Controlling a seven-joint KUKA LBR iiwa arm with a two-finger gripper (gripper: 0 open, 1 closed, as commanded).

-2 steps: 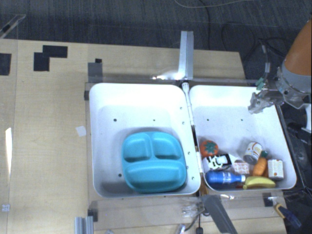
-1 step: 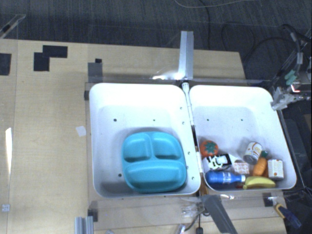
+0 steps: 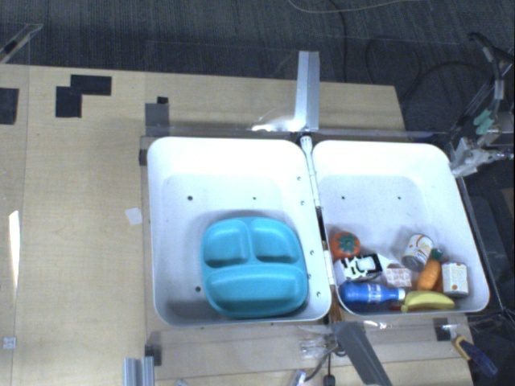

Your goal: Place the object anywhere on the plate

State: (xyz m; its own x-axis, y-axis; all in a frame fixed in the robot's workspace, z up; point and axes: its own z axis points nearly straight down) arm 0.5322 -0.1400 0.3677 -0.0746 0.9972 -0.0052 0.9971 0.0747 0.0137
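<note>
A light blue plate (image 3: 254, 265) with three compartments lies in the near half of the left bin (image 3: 181, 175). The right bin (image 3: 386, 175) holds a cluster of small objects along its near edge: a blue bottle (image 3: 368, 295), a yellow banana (image 3: 428, 301), an orange carrot (image 3: 430, 273), a small can (image 3: 417, 250), a red and green piece (image 3: 344, 244), a black and white item (image 3: 361, 265) and a small carton (image 3: 455, 279).
A metal post (image 3: 308, 91) stands behind the seam between the bins. Cables (image 3: 338, 2) lie on the dark floor beyond the bench. Equipment (image 3: 487, 127) sits at the right edge of the bench.
</note>
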